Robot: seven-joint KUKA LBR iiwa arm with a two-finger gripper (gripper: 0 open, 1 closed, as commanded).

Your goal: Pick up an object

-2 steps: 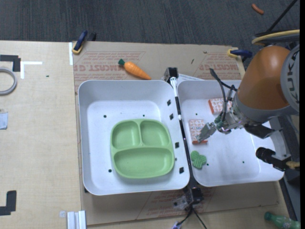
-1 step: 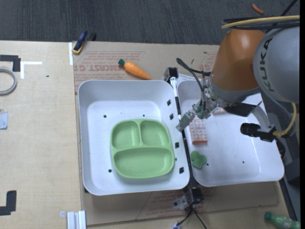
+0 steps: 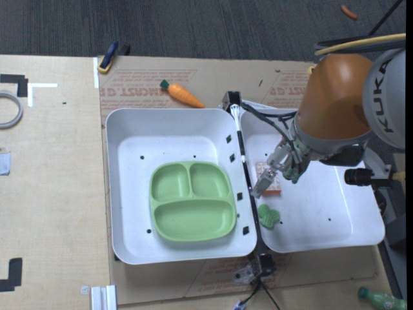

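My gripper (image 3: 266, 185) hangs low over the left side of the right bin (image 3: 322, 231), its tip pointing down and left. Right under it lies a small white and orange-red packet (image 3: 270, 177), partly covered by the fingers. A small green toy (image 3: 268, 217) rests just below it, near the bin's left wall. The left bin (image 3: 129, 141) holds a green divided plate (image 3: 192, 201). The arm's orange band and grey wrist fill the upper right and hide the back of the right bin.
A toy carrot (image 3: 182, 93) lies on the cardboard behind the left bin. A blue and yellow object (image 3: 108, 55) sits at the cardboard's far left corner. A green bottle (image 3: 381, 296) lies at the bottom right. Black clips join the bins along their shared wall (image 3: 242, 166).
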